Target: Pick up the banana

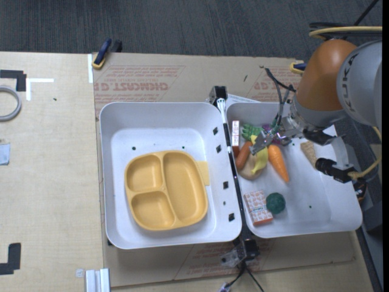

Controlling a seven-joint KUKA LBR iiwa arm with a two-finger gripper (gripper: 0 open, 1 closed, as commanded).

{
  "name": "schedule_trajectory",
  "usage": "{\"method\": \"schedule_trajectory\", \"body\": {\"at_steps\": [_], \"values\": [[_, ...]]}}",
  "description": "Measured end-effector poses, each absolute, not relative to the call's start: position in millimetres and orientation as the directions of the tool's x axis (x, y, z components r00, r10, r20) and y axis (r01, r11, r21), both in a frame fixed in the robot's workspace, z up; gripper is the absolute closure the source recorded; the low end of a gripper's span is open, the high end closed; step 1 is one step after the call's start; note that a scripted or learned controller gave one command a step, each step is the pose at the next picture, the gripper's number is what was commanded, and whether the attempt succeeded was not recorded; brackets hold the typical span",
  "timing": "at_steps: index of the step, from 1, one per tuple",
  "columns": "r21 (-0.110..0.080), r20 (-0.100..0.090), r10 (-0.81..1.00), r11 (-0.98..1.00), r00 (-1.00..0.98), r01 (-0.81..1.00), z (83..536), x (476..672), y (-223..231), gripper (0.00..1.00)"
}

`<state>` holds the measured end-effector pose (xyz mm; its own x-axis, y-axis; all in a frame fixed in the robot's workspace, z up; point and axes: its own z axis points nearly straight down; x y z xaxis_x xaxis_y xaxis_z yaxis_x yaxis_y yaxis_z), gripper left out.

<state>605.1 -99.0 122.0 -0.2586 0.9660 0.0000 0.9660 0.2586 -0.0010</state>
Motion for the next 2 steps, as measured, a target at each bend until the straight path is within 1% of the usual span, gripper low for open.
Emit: {"method": "schedule_trajectory", "body": {"at_steps": [1, 2], "values": [[-0.005, -0.004, 0.931, 0.364, -0.364, 0.931, 96.2, 627.1, -104.7, 0.0], [0.005, -0.007, 0.971, 0.24, -0.24, 0.971, 96.1, 619.4, -102.8, 0.0]]}}
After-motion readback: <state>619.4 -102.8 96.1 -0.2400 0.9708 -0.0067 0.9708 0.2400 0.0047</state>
